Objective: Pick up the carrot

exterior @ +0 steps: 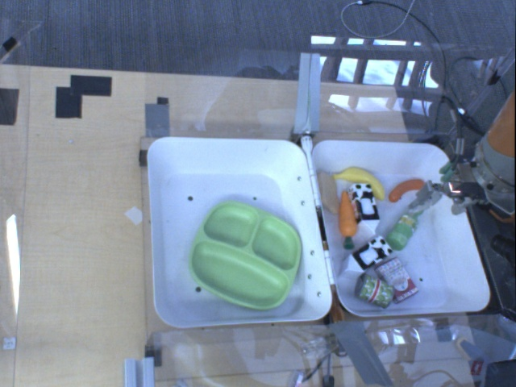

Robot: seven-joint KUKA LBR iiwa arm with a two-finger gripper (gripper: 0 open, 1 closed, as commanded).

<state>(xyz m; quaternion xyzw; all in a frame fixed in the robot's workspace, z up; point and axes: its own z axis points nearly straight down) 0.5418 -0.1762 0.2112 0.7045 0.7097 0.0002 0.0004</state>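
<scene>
Carrot waiting by the right bin's left wall, pincer off at the bin's right edge.

The carrot (347, 214) lies lengthwise close to the left wall of the right bin (463, 297), touching a black-and-white toy (365, 201), below the banana (359, 176). It looks a light, stiff, smooth plastic toy, likely slippery; grasping across its thicker orange middle seems safest. The pincer (453, 189) hovers well apart; whether it is released or clenched cannot be told.

Grey arm (501, 156) with orange band, small metal hand (446, 185), dark cables.
</scene>
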